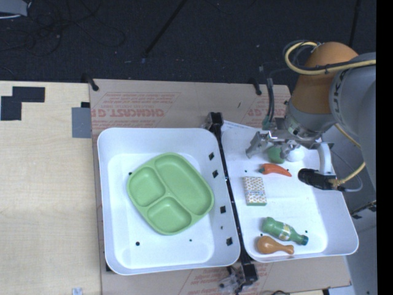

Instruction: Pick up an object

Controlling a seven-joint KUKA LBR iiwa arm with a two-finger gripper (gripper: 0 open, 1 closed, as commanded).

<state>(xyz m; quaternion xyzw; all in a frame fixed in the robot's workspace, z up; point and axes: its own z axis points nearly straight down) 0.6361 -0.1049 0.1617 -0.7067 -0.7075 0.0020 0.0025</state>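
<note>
The orange carrot (276, 170) lies near the top of the right bin (334, 226), just below the gripper (275, 149), which hangs low over it, likely placed for a grasp. Whether its claw is open or closed I cannot tell. Below lie a patterned block (254, 190), a green bottle (284, 231) and a tan drumstick (274, 245), loose for picking. The left bin (116, 165) bears a green divided plate (170, 193)

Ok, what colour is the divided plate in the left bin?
Light green, plain with no pattern. The divided plate shows best in the camera view, lying in the left bin.
</note>
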